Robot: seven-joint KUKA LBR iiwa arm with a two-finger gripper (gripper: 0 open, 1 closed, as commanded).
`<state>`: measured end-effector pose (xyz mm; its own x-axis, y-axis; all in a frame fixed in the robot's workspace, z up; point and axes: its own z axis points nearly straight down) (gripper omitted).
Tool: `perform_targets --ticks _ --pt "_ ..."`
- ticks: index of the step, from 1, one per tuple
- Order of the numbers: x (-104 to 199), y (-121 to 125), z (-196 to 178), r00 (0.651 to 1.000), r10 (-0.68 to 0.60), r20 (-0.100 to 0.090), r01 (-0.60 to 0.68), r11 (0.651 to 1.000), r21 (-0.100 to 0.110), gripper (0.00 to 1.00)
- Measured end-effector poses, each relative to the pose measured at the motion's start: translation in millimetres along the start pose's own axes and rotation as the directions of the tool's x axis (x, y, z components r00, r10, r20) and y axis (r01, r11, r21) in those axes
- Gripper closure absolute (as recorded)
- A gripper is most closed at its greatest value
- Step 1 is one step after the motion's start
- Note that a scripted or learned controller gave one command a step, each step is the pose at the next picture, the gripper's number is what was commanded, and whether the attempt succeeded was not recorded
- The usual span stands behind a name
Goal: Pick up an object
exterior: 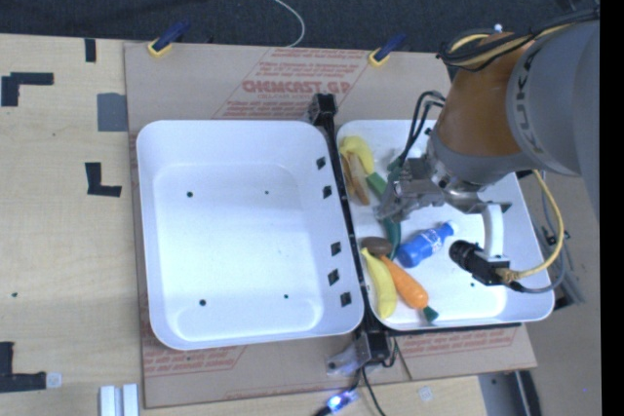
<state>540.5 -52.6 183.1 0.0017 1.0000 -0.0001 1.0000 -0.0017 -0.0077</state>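
Note:
My gripper (398, 200) reaches down into the right bin (507, 307), over its left half. Its tips sit among the toys there, close to a dark green piece (392, 231). A blue bottle (425, 245) lies just right of and below the gripper. An orange carrot (409, 283) and a yellow banana (378, 281) lie nearer the front. Another yellow banana (357, 154) and a brown-orange piece (355, 183) lie against the left wall, behind the gripper. The wrist hides whether anything is between the tips.
The left bin (156, 209) stands beside the right one, sharing a black-clipped divider (336, 209). Both rest on a cardboard sheet (283, 83) with blue and yellow clamps at its far edge. The arm's bulk covers the right bin's back right.

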Motion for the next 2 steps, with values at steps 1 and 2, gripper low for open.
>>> perform_targets --ticks 1,2 --pt "1.1 3.0 -0.6 1.000 -0.003 0.000 0.003 1.000 -0.005 0.00" --pt "15.6 38.8 -1.0 1.000 -0.005 0.000 0.005 1.000 -0.008 0.00"
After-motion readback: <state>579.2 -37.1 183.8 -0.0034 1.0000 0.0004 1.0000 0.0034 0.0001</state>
